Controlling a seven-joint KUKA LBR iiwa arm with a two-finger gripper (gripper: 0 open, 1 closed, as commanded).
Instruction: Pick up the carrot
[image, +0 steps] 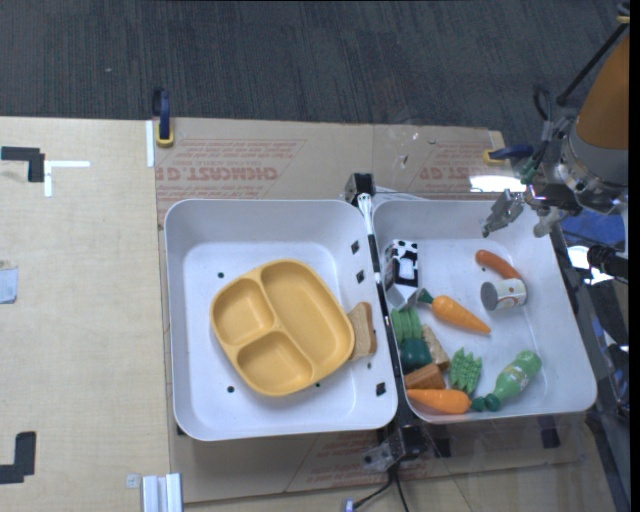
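Near the middle of the right bin (570, 320) lies the carrot (458, 313), tilted, its green top toward the bin's left wall. Just beside its right end a small grey-and-white can (503, 293) rests on its side, with a sausage (497, 263) above that. A second carrot (437, 401) lies along the front edge, beside a green bottle (514, 377). The gripper (520, 212) hangs over the bin's far right corner, well apart from the carrot, fingers spread and holding nothing. A yellow divided plate (280, 327) sits in the left bin (190, 300).
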